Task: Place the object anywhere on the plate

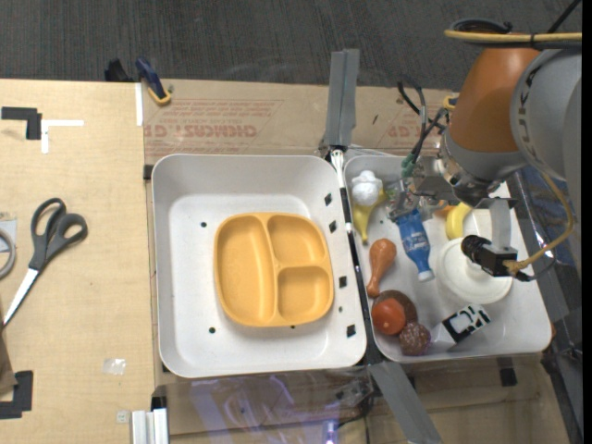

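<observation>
A yellow-orange divided plate (274,268) lies in the middle of the left bin (176,248), with nothing on it. My gripper (418,191) hangs low over the back of the right bin (518,336), just above the upper end of a blue tube (413,240). Near it are a white ball (367,189), a banana (362,220) and a brown drumstick (380,263). The wrist and orange band (488,91) hide part of the bin's back right.
The right bin also holds a red fruit (389,314), a dark round thing (414,338), a white bottle (474,268), a black-and-white piece (465,322) and a yellow item (457,220). Scissors (44,239) lie on the bench at the left.
</observation>
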`<state>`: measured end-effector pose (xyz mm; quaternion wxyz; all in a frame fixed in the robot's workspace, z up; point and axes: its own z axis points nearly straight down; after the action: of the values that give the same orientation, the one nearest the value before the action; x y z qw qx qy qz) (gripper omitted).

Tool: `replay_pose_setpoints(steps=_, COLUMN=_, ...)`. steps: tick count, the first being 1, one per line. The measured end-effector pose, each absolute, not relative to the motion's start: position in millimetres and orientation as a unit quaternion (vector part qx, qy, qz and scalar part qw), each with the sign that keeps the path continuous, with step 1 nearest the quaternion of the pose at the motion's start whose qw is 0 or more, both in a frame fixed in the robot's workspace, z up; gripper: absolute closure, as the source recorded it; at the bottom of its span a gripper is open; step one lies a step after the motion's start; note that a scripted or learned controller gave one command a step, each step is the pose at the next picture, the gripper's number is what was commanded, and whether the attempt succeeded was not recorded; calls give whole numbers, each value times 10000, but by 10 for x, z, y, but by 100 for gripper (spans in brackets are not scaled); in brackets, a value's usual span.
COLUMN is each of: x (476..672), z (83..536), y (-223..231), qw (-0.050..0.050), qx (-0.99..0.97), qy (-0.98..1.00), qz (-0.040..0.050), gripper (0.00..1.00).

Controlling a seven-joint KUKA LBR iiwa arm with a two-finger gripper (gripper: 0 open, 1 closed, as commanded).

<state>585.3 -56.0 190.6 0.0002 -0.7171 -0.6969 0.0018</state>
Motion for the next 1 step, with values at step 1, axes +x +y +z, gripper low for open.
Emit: replay_pose_setpoints(steps=1, x=5405, z=1906, y=190, qw=13, qx=-8058, qy=-5922, qz=17, gripper=100)
